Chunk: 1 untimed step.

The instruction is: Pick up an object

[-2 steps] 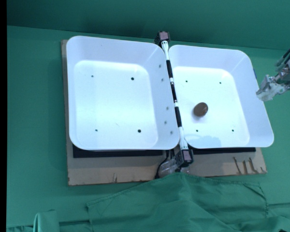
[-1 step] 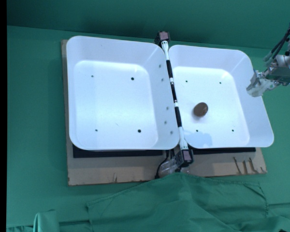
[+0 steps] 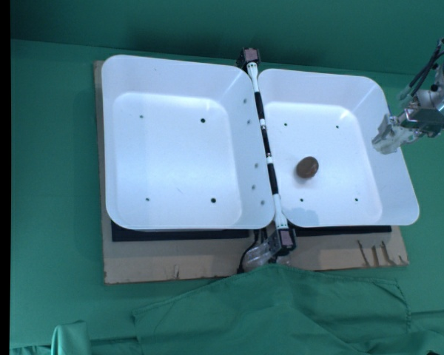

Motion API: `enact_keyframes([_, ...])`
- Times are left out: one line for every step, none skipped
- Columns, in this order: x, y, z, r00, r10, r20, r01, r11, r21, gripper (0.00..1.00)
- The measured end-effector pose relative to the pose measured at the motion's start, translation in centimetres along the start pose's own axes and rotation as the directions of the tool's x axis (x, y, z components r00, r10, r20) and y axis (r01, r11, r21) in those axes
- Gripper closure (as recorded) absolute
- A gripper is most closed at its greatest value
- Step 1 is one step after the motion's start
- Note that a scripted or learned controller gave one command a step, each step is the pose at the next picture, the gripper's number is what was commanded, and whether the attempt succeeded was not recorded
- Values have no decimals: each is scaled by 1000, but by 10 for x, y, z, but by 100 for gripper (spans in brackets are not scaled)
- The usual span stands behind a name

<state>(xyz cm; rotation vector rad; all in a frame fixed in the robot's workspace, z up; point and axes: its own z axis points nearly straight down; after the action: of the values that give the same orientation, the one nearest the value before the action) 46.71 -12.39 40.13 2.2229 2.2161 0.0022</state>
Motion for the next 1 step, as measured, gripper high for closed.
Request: enact_keyframes([1,0,-13,1000,0,1,0,1000,-3,100])
